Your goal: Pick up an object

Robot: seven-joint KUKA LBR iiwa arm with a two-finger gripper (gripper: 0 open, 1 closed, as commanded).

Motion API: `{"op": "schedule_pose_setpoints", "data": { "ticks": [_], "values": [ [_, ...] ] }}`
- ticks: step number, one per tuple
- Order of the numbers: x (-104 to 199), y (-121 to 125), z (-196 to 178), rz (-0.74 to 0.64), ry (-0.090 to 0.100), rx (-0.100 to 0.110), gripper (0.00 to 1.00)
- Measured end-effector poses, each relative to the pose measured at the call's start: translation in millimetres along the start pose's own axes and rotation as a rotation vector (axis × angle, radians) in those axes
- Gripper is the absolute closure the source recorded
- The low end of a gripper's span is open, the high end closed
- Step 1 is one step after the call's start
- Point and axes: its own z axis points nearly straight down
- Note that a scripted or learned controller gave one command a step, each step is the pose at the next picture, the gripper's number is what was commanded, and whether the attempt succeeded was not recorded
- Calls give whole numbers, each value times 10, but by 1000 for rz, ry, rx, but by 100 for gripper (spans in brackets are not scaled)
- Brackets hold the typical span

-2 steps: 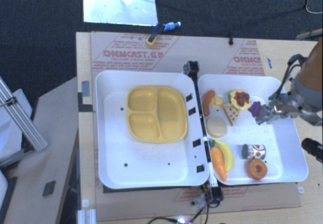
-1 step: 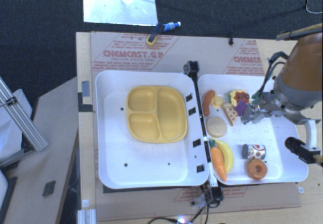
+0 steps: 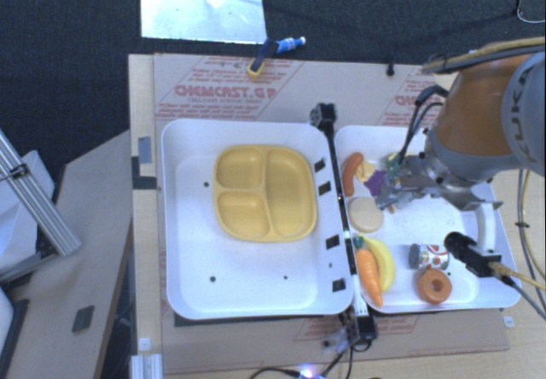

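We saw the gripper (image 3: 384, 191) low over the far left part of the right bin (image 3: 490, 300); whether its jaws were spread or pressed together we could not tell, and nothing was visibly between them. A small yellow-and-purple toy (image 3: 368, 172) lay just left of the gripper, touching or nearly touching it. The sausage (image 3: 351, 172) lay beside that toy, against the bin's left wall. The round biscuit (image 3: 367, 216) sat just near of the gripper. Nearer still, the carrot (image 3: 369, 276) and banana (image 3: 385, 262) lay side by side along the left wall. The can (image 3: 429, 256) and donut (image 3: 435, 286) rested in the near right part, well apart from the gripper, with a black fitting (image 3: 467, 253) on the arm above them. The left bin (image 3: 183, 283) held a yellow divided plate (image 3: 263, 192), its three compartments bare. A blue-and-yellow marker (image 3: 275, 49) lay on the board beyond the bins.
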Motion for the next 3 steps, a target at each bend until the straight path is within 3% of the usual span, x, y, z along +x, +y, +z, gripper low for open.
{"op": "schedule_pose_setpoints", "data": {
  "ticks": [2,3],
  "values": [
    [1115,-61,-186,-2,0,0,100],
    [1420,-128,41,2,-1,3,100]
  ]
}}
